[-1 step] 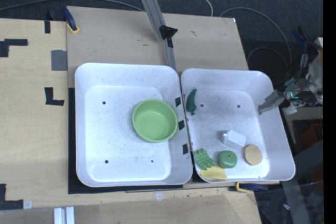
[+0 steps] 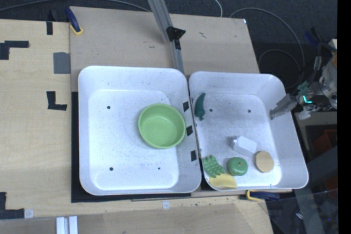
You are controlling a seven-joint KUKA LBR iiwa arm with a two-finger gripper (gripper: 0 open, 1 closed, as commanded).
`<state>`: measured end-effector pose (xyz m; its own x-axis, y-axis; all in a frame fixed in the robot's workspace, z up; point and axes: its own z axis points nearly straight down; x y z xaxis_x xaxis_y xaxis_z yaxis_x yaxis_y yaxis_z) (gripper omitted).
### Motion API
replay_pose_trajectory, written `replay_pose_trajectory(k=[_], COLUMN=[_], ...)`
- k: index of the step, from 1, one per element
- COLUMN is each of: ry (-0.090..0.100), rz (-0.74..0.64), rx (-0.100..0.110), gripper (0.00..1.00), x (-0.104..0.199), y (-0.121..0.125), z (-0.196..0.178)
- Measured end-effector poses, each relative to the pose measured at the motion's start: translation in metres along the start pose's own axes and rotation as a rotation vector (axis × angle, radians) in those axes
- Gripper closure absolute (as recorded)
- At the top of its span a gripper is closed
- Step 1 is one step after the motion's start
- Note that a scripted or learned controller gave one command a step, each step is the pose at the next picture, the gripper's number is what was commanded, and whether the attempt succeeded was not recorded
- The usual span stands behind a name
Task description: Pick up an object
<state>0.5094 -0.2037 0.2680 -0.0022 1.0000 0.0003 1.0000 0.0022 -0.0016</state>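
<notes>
Camera view, and the gripper hangs over the right bin's right wall, carrying nothing; whether it is released or clenched I cannot tell. This looks like the approach step. Next it needs to swing left and drop onto a target. The nearest is a clear block in the bin's lower half, long axis running upper-left to lower-right, beside a tan disc.

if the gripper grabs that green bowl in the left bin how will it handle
The green bowl looks like thin plastic, so probably light and stiff. It sits upright on its base, so a push would likely slide it, not roll it. Its smooth, wide rim may slip; pinching one wall seems safer.
</notes>
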Motion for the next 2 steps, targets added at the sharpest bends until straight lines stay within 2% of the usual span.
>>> replay_pose_trajectory(k=[1, 2], ry=[0.001, 0.002], rz=[0.001, 0.001], rx=[0.005, 0.006], gripper=[0.00, 0.00], x=[0.004, 0.006], y=[-0.001, 0.002], z=[0.044, 0.108])
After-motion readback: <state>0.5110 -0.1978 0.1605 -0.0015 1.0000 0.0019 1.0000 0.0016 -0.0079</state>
